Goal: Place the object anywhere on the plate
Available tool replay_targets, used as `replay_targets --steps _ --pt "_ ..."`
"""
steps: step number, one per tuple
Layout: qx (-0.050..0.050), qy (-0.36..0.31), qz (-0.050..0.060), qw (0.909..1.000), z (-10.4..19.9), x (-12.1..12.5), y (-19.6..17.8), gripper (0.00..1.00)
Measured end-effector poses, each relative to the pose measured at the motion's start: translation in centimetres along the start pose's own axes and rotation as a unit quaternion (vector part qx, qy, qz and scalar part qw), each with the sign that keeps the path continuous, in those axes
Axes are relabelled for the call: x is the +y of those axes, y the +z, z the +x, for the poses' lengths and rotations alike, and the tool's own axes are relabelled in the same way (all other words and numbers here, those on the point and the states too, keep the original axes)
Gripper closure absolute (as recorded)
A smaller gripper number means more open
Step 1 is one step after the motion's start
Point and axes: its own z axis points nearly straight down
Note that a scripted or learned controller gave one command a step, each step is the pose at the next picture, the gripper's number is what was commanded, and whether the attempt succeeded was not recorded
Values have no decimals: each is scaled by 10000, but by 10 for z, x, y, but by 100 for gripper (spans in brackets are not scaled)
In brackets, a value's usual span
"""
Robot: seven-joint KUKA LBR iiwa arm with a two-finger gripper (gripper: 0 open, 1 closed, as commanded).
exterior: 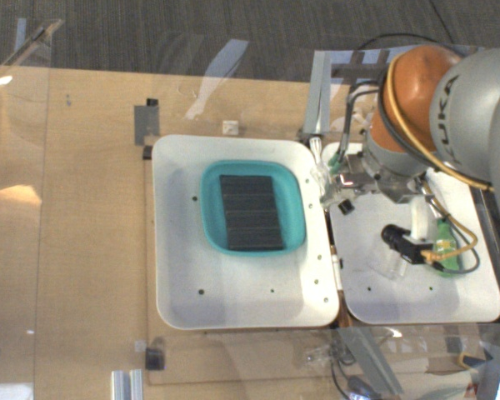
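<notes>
You cannot read the gripper point(340, 188) from this view. The arm point(483, 107), grey with its orange band, hangs right over it, and what pokes out by the left rim of the right bin point(475, 298) is a clutter of small metal and black parts too fine to sort. So you cannot tell how far it is open, nor whether it has hold of anything. The arm also covers the far part of the right bin and runs off the frame's right edge. Toward that bin's right side you can make out a small green thing point(448, 257), partly covered and too blurred to name.

What you can see plainly is the dark ribbed slab point(252, 212). It lies flat in the middle of the teal plate point(293, 207), with teal rim showing on all four sides. The plate sits in the far half of the left bin point(233, 298). The slab is a rectangle. Its long axis runs from the bin's far side toward the near side, leaning a touch to the right at the near end. Its ribs run across it, left to right. It lies well apart from the gripper, with the plate's rim and both bins' walls between them.
</notes>
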Motion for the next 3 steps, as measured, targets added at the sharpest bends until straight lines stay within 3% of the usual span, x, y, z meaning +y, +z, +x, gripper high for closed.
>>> replay_targets --steps 1,2,3 --pt "1 -590 14 9983 25 49 1 100" --pt "10 -1921 5 9814 111 -3 0 100" --pt "10 -1920 5 9814 110 -3 0 0"
